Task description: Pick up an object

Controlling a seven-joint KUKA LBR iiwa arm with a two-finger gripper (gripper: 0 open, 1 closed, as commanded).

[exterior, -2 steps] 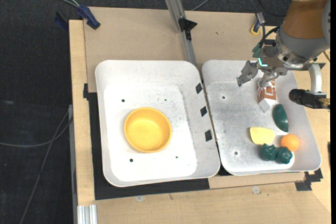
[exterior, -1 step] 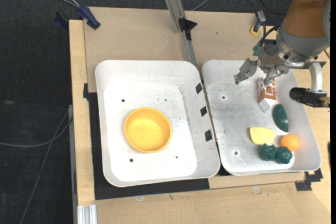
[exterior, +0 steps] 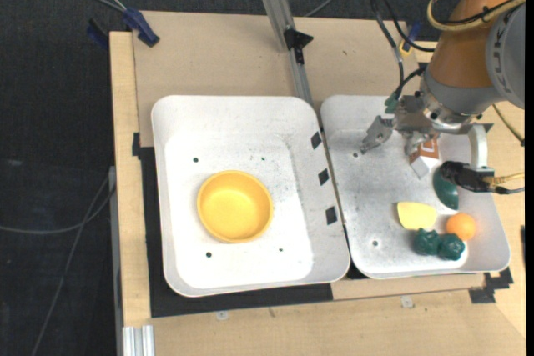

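Observation:
My gripper hangs over the far part of the right bin, its two fingers spread open with nothing between them. A small red and white object lies right beside the right finger; I cannot tell if they touch. At the bin's near right lie a yellow wedge, an orange ball, a dark green lumpy object and a dark teal object. A yellow bowl sits in the left bin.
A metal pole slants down to the gap between the bins. Cables trail from the arm over the right bin's far right edge. The objects crowd the right bin's near right corner.

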